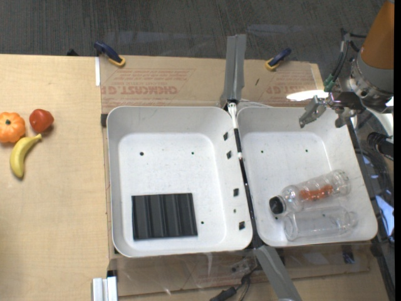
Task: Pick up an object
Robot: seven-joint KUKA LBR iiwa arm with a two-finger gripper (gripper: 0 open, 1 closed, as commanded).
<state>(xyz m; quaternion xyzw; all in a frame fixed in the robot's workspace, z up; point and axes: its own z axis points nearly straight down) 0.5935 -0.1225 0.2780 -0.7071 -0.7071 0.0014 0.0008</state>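
Two clear plastic bottles lie on their sides in the lower right of the frame, on the floor of the right bin [276,137]. The upper bottle [310,193], with a black cap and something orange-red inside, rests at a slant, cap toward the bin's centre. The second bottle [321,223], transparent throughout, lies just below it and close to the bin's lower wall. The two appear to be touching or nearly so, which could crowd any grasp on either one.

The gripper [327,110] hangs at the upper right of the frame, over the bin's far right corner and well apart from both bottles. Its two fingers are spread with nothing between them, a stance that suits an approach not yet begun. Above it the arm's orange band [380,36] runs out of the frame's top right corner.

In the left bin [119,168], a dark ribbed rectangular tray [164,216] lies flat at the lower left of the bin floor, another candidate for pickup, though its low profile would likely give the fingers little to close on.

Both bins sit on cardboard sheeting [156,83] held along the upper edge by two spring clamps [109,54], apparently to keep the backing from shifting. At the far left of the frame, on the wooden bench [50,231], a tomato [41,120], an orange fruit [10,127] and a banana [22,155] sit clustered together, well outside either bin and apparently beyond the working area.
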